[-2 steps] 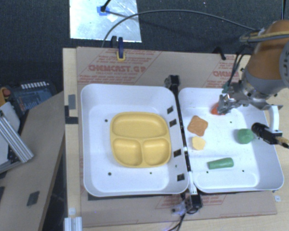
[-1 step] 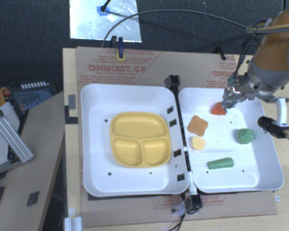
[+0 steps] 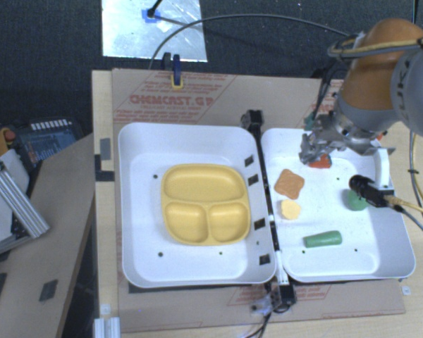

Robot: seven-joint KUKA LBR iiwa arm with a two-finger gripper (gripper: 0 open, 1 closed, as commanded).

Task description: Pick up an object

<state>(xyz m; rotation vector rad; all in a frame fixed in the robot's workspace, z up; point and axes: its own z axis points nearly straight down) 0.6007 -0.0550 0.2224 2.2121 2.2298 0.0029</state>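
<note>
While two white bins sit side by side, the left bin holds a yellow divided tray. Over the right bin the gripper hangs low, touching a small red object; finger state cannot be told. Risk: a misaligned closure may nudge it aside.

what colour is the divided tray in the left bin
Pale yellow; the divided tray shows plainly in the camera view.
</note>
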